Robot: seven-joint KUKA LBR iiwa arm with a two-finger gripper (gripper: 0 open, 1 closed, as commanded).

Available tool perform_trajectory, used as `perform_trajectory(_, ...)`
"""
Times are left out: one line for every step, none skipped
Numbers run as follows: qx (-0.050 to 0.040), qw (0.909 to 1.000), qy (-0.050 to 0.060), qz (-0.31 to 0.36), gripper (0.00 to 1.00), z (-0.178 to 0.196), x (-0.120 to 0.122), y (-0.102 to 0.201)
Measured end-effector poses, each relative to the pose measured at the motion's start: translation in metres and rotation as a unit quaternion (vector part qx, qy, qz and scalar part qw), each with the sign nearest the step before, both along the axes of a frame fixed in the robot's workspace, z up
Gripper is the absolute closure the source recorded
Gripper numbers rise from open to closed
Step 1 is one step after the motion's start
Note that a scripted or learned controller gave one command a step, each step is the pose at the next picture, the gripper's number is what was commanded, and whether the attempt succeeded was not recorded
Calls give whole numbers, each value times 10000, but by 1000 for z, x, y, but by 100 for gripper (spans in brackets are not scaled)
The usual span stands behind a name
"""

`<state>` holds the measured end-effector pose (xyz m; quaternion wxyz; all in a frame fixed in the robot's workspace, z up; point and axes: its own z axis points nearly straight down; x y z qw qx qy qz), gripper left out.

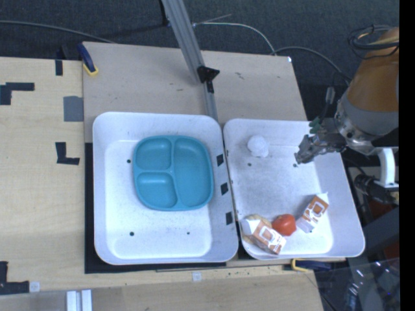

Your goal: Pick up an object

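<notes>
surface (162,89): tan board, two white bins mid-frame | floor (78,5): dark carpet, cables along top | end effector (305,153): right bin's (343,193) upper right, grip cannot be told

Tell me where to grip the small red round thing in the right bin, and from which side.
Take the small red round object across its middle, coming straight down. An orange-and-white carton lies against its left and another carton sits close on its right, so the pincer should probably close along the freer near-far line.
</notes>
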<state>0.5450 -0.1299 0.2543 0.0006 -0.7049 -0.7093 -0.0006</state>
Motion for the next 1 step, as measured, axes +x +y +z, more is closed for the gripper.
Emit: perform_trajectory(1,10000,5,6,100,4,1,57)
